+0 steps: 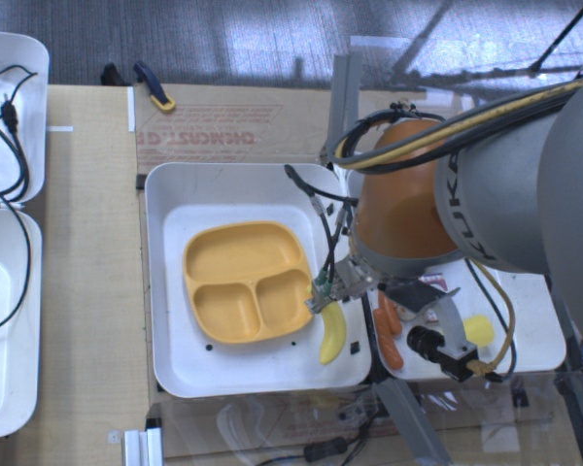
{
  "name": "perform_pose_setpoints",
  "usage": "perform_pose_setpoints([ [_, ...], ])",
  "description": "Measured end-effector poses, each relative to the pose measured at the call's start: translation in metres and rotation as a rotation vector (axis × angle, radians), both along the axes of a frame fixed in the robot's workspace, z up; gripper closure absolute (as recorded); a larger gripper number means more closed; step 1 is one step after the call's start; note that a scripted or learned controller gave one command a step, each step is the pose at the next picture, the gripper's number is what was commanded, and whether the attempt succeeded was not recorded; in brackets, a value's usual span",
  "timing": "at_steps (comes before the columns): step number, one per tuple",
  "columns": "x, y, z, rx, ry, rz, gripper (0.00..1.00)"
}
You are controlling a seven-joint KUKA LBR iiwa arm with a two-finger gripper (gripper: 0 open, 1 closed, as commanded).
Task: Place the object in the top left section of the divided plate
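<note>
1. Tool (323, 296): small, at the right rim of the plate, just above the banana's top end; cannot tell its state, with cables and wrist crowding it.
2. Arm (486, 183): grey bulk with an orange band, reaching in from the right, covering the gap between the two bins and much of the right one.
3. Desk (87, 212): tan surface under everything, with a cardboard sheet (214, 124) printed in red lying flat behind the left bin.
4. Left bin (165, 289): white, shallow, holding the plate and the banana.
5. Right bin (534, 348): white, mostly hidden by the arm; a yellow object (478, 330) and a carrot (387, 330) lying inside near its left wall.
6. Plate (245, 280): yellow, divided, one large section at the far side and two smaller ones at the near side, set slightly askew in the left bin.
7. Banana (332, 336): yellow, on the bin floor just right of the plate's near right corner, outside every section.
8. Clamp (152, 85): blue and yellow, on the desk's far edge.
</note>
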State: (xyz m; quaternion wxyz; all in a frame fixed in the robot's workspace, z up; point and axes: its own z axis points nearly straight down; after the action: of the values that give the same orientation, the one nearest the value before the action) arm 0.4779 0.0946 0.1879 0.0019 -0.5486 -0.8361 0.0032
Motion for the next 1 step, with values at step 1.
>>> perform_pose_setpoints([
  [1, 0.0016, 0.0075, 0.0971, 0.000, -0.002, 0.202, 1.00],
])
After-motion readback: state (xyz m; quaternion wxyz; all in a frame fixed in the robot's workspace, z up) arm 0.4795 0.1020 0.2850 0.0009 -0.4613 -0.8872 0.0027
